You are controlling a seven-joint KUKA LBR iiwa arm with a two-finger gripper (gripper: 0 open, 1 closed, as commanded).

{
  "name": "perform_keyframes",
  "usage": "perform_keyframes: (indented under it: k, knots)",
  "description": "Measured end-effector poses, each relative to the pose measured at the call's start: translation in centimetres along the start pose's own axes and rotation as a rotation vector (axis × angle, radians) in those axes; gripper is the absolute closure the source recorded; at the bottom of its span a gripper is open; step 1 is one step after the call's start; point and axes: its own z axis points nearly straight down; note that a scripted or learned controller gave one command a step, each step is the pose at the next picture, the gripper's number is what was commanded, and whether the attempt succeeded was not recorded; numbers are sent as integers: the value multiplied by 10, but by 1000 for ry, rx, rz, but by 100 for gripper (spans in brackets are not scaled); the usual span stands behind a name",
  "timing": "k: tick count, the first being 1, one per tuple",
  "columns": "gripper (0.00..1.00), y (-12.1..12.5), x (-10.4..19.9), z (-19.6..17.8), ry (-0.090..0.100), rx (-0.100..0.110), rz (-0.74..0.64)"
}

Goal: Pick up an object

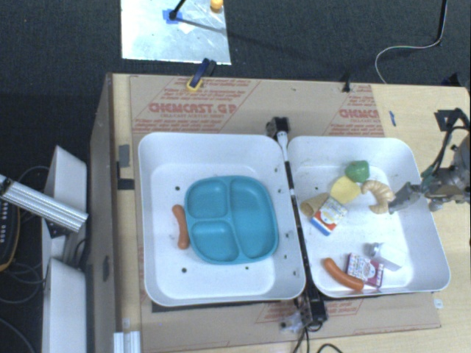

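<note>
While the arm is reaching in from the right, we are seeing its gripper [403, 197] hovering at the right bin's [429, 230] edge, just beside a croissant [378, 193]; whether its fingers are apart or together, we cannot tell. Near the croissant, a yellow block [344, 190], a green ball [358, 170] and a small carton [329, 215] are clustering. In the left bin [158, 197], a sausage [180, 226] is lying beside a blue divided plate [231, 219].
</note>
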Motion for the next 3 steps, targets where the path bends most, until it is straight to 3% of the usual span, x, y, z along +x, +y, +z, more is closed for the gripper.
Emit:
perform_keyframes:
  k: [1, 2, 3]
  knots:
    - [0, 43, 61, 101, 2, 3, 0]
    - [0, 110, 62, 148, 1, 0, -1]
    - [100, 113, 60, 132, -4, -12, -3]
